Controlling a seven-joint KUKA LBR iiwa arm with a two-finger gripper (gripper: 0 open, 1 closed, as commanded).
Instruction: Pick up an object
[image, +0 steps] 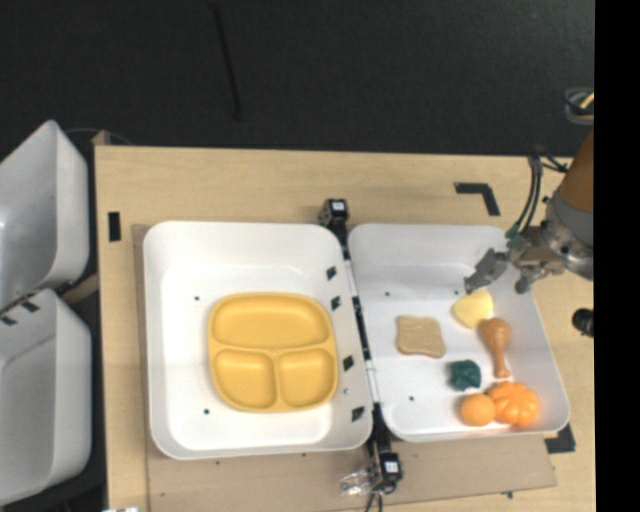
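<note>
Six toy foods (420, 337) in right bin (420, 250); one yellow tray (272, 351).

right bin: yellow wedge (473, 307) | toast (420, 337) | drumstick (495, 343) | teal lump (464, 375) | orange pieces (500, 405) — all lying loose

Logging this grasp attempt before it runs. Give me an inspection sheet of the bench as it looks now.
Surface: wooden bench bearing two white bins, left bin and right bin.
Job's things: in the right bin, a toast slice, pale yellow piece, drumstick, dark green piece, orange, orange pepper-like piece.
Clutter: yellow divided plate in the left bin.
Grippers: gripper over the right bin's far right part, just above the pale yellow piece; nothing seen between its fingers.
Cables: dark cable by the arm.
Surroundings: dark floor, white casings at left.
</note>
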